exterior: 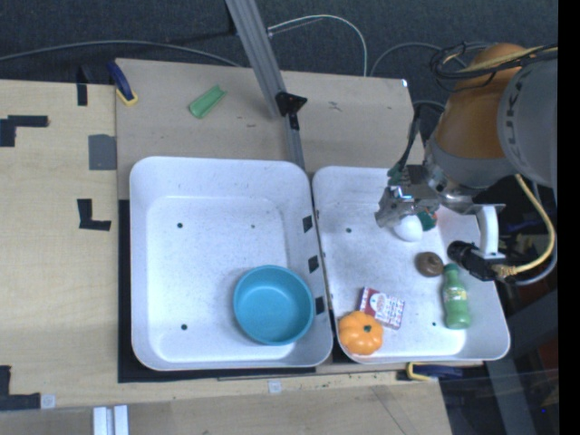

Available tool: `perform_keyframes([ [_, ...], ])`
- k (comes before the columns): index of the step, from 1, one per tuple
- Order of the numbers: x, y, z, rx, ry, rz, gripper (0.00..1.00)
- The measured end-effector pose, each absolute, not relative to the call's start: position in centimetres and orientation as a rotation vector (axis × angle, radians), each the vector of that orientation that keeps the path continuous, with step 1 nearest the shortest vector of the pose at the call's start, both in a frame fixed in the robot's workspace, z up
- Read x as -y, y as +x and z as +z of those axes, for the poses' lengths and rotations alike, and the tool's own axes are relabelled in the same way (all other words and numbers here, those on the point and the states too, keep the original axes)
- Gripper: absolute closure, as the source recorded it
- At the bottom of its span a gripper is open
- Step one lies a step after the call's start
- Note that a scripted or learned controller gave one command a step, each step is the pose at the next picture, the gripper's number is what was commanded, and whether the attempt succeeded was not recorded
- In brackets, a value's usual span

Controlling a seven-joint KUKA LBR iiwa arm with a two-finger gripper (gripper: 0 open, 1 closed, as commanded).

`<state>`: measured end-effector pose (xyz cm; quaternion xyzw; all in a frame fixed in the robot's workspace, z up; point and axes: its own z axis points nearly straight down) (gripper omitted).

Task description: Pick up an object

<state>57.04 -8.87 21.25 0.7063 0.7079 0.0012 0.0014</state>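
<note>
Directly beneath my gripper (401,208) sits a white ball (409,227), finger state I cannot tell, so I judge the pick unconfirmed, lift outstanding.

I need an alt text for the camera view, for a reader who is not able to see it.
The grey arm's gripper is low in the right bin, right at a white ball. That bin also holds a brown object, green bottle, small red box and orange pumpkin; the left bin holds a blue bowl.
</note>
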Motion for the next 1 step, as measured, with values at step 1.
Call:
perform_keyframes([
  [1, 8.84, 57.11, 23.99, -2.222, 2.219, 0.002, 1.0],
])
